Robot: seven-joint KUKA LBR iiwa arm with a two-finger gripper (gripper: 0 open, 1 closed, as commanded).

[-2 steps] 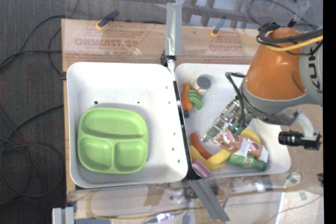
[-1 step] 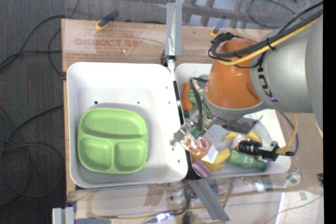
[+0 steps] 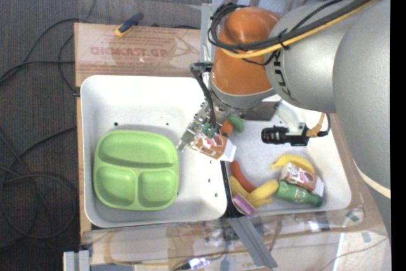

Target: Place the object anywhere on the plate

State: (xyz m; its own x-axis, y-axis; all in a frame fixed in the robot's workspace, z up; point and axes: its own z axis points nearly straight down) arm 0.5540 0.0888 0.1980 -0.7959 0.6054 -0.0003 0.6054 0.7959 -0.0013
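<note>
a: where is the object?
b: a small packet [image 3: 210, 145], orange and white with a green patch, sits at the tips of the gripper [image 3: 202, 130], over the wall between the two bins. it appears pinched between the fingers [image 3: 192, 134], which are closed on its upper left edge. the packet hangs tilted, lower right of the fingertips.

a: and the plate?
b: the green plate [image 3: 136, 169], with three compartments, lies down and to the left of the fingers, in the left bin [image 3: 120, 95]. its right rim is near the fingertips but apart from them. the packet is not over the plate.

a: what else lies near the fingers?
b: just right of them, a small orange and green piece, carrot-like [image 3: 232, 125]. below and right, in the right bin [image 3: 336, 181], a red sausage-like piece [image 3: 242, 176], a yellow banana [image 3: 261, 193], a purple item [image 3: 242, 204] at the bin's lower left corner, a green bottle [image 3: 297, 195], a second banana [image 3: 293, 163] and a red and white packet [image 3: 303, 178], clustered together.

a: the arm?
b: the orange band [image 3: 244, 51] stands above and right of the fingers, with the grey arm [image 3: 342, 60] beyond it. a black cylindrical fitting [image 3: 282, 134] lies to the right of the fingers.
</note>
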